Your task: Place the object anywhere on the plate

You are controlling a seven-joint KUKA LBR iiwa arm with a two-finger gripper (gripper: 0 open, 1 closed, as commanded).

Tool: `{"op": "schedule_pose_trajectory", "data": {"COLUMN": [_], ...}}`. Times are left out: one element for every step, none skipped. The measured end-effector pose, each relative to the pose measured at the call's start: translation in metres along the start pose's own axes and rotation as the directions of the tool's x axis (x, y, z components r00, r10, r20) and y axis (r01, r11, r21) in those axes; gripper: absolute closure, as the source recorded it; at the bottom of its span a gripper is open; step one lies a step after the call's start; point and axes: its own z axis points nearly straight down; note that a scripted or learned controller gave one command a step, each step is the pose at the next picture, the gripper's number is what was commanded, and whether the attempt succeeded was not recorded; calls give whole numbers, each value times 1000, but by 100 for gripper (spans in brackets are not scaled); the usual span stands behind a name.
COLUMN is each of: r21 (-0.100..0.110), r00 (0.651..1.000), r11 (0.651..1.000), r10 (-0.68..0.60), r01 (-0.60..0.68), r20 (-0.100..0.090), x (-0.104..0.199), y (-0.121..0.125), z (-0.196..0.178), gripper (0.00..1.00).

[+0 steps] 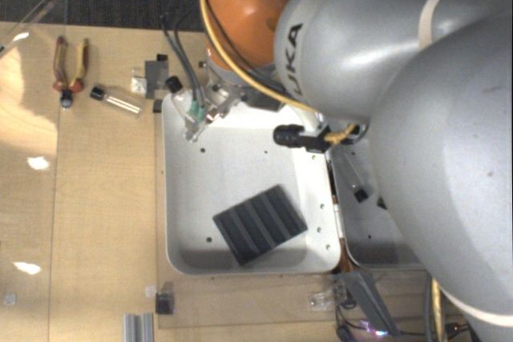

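Dark ridged plate (pixel 259 224) lies near in left bin (pixel 180 252); we see gripper (pixel 195 122) at far-left corner, cannot tell its grip.

The big grey arm (pixel 401 108) covers most of the right bin (pixel 377 244), so only a strip of its floor and near wall shows, and the arm itself runs off the right and bottom edges. The orange band (pixel 248 4) hides the far rim of the left bin (pixel 240 172). A dark speck (pixel 361 194) in the right bin is too small to tell.
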Motion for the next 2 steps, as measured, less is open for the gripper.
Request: {"op": "schedule_pose_trajectory", "data": {"r21": [2,-2], "r00": [924,987], "r11": [924,987], "r10": [382,160], "r01": [-382,-160], "r20": [1,2], "x": [-39,-46], "y": [24,30], "z": [34,-48], "gripper": [100,100]}}
